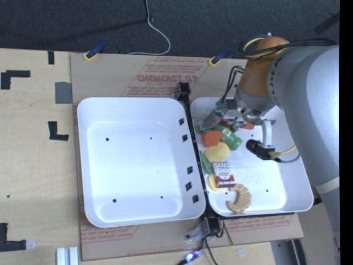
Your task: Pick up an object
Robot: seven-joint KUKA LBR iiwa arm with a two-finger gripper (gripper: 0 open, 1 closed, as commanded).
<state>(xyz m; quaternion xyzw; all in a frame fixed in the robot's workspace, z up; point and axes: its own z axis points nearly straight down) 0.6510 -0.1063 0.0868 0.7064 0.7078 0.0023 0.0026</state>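
Arm reaches in from the right; the gripper point(227, 116) hangs low over the upper left part of the right bin point(276, 195). From where I stand I cannot tell how the gripper is set, because wrist hardware covers it.

Objects cluster against the right bin's left wall, all small toy food by the look of it. Directly below the gripper: a red-orange piece point(211, 138) touching a green piece point(232, 142). Just below those, a yellow lemon-like piece point(219, 152). Further toward the near edge, a small red-and-white carton point(223, 177), then a tan croissant point(239, 198) lying apart at the bottom.

Handling judgement: probably hollow plastic, so light and stiff, with smooth skin that may slip under a pinch. The rounded red-orange piece is nearest; take it across its narrow width, fingers clear of the green neighbour. The carton offers flat parallel faces and would seat better. The croissant's curve invites rolling.

Left bin point(135, 208) sits beside, on the desk point(33, 164).
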